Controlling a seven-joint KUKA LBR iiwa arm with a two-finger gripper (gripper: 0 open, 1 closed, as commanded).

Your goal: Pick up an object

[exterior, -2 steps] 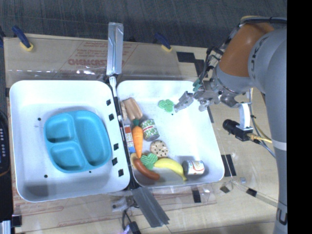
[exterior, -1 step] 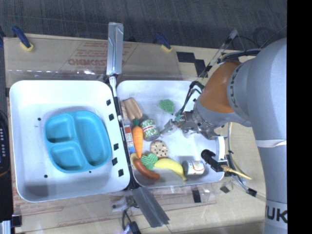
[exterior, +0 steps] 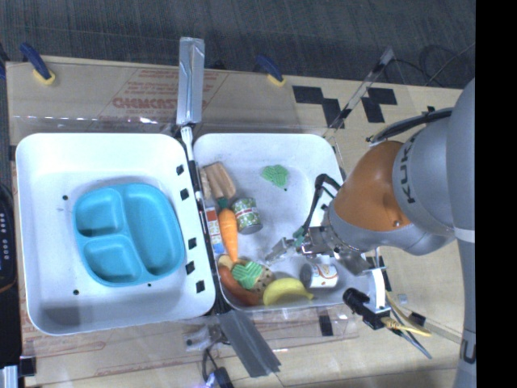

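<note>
Presently my pincer (exterior: 292, 245) hangs low in the right bin (exterior: 242, 145), fingers apart, nothing grasped; the banana (exterior: 284, 291) and carrot (exterior: 229, 231) await

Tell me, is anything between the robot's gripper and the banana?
Nothing visible blocks it. The gripper is in the right bin, and the banana lies just below it in the view, with bare bin floor between. A small can sits beside the banana, off to the right.

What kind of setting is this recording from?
Probably a robotics lab pick-testing bench: a grey KUKA arm with an orange band reaches over two shallow white plastic bins, the right one holding toy food like a yellow banana.
</note>
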